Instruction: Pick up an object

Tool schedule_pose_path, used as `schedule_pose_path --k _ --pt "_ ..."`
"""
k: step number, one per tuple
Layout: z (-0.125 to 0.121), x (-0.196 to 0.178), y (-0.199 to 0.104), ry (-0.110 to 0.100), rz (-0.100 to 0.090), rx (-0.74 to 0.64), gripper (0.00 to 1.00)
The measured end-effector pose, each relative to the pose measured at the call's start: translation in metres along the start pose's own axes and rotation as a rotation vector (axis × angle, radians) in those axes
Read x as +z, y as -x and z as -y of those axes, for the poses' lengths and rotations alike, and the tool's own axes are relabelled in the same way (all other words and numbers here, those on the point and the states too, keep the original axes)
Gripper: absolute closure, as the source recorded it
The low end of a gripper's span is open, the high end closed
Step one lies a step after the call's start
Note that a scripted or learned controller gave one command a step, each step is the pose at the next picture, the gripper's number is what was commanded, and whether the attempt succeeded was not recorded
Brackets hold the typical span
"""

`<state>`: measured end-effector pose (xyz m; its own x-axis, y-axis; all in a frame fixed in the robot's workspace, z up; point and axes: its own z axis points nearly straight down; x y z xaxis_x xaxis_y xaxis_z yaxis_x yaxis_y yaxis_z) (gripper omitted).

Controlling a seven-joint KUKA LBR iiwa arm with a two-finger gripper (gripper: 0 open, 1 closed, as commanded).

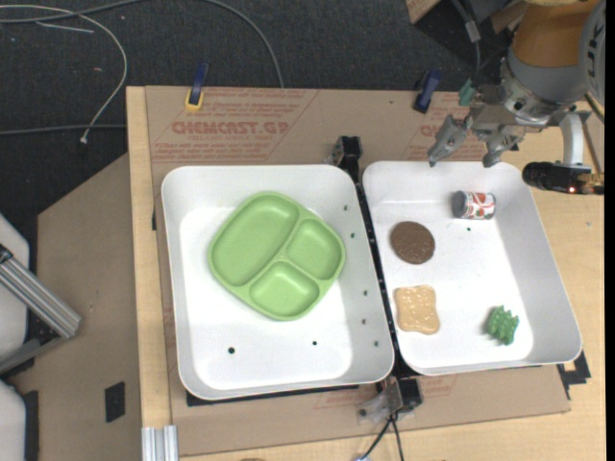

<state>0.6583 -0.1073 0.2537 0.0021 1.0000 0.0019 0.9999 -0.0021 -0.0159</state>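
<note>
My gripper (471, 149) hangs open above the far edge of the right bin (548, 257), its two fingers spread with nothing between them. In that bin lie a small red and white can (475, 205) on its side near the back, a brown round cookie (412, 242) at the left, a tan cracker (417, 309) toward the front left, and a green toy piece (502, 325) at the front right. The can sits just below and in front of the gripper.
The left bin (187, 305) holds a green three-compartment plate (278, 255). Both bins rest on a cardboard sheet (240, 118) held by blue clamps (198, 83). Black clips (347, 150) join the bins at the middle.
</note>
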Motion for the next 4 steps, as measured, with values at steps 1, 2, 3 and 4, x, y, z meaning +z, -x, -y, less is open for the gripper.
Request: schedule_pose_path --k 1,2,3,4 --pt "-0.002 -0.009 0.000 0.014 0.002 -0.002 0.00" --pt "0.000 0.053 0.004 0.009 0.001 -0.002 0.00" --pt "-0.007 0.114 0.003 0.010 0.001 -0.003 0.00" --pt "-0.008 0.165 0.003 0.011 0.001 -0.003 0.00"
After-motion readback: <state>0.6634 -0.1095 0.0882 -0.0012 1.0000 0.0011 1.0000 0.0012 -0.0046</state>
